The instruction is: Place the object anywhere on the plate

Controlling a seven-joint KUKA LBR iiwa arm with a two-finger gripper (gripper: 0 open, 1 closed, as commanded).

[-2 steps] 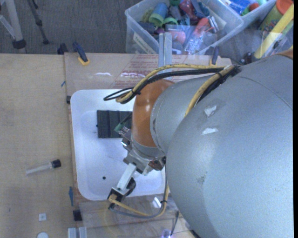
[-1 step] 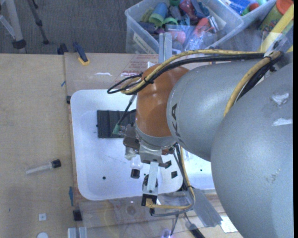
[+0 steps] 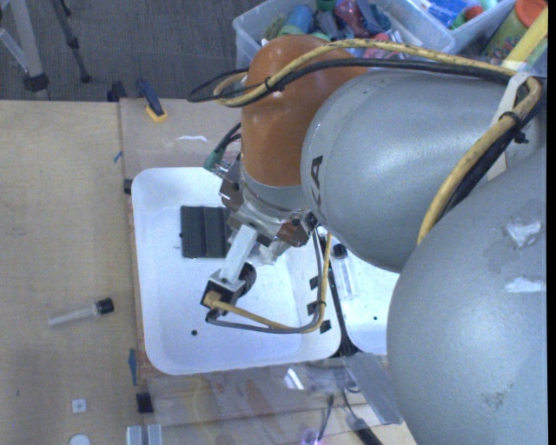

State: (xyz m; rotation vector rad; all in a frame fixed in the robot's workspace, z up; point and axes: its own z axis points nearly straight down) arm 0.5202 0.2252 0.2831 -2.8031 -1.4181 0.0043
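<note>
A flat black rectangular thing (image 3: 202,232) lies in the left white bin (image 3: 161,330), in its upper left part. My gripper (image 3: 263,233) hangs over the middle of that bin, just to the right of the black thing, under the orange band of the arm. The bulk of the grey arm hides most of what lies beneath and to the right of it. I see nothing held.
The right bin (image 3: 369,304) shows as a strip beside the arm, with a clear tube (image 3: 344,274) in it. A small clear tube with a black cap (image 3: 80,311) lies on the bench at the left. Crates of colourful items (image 3: 365,22) stand behind.
</note>
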